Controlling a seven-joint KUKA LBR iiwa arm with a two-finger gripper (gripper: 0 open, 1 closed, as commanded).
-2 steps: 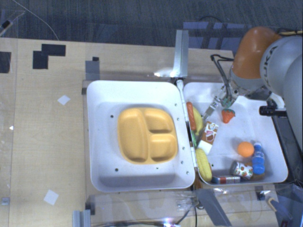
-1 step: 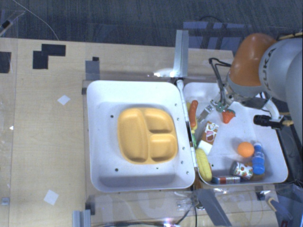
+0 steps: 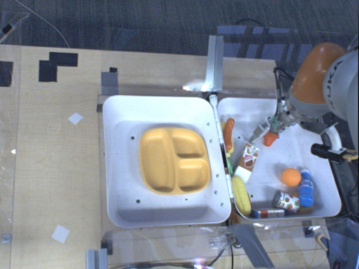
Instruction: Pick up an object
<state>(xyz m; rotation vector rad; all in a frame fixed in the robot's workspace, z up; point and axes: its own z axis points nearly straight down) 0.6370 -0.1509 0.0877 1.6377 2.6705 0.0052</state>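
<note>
One small red-orange object point(image 3: 271, 139) is met by the pincer point(image 3: 275, 129) in the right bin point(image 3: 320, 150), toward the desk's far right corner.

The object is seen just below and slightly left of the pincer tip, touching or nearly so; whether it is gripped cannot be told, nor how wide the pincer stands. Its long axis is too small to be judged. A drop straight down, with hardly any sideways shift, is judged to be what the coming grasp calls for.

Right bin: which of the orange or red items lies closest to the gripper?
The small red-orange piece, right at the gripper near the bin's far side. The hot dog lies by the left wall, and the orange ball sits nearer the camera beside the blue bottle.
</note>
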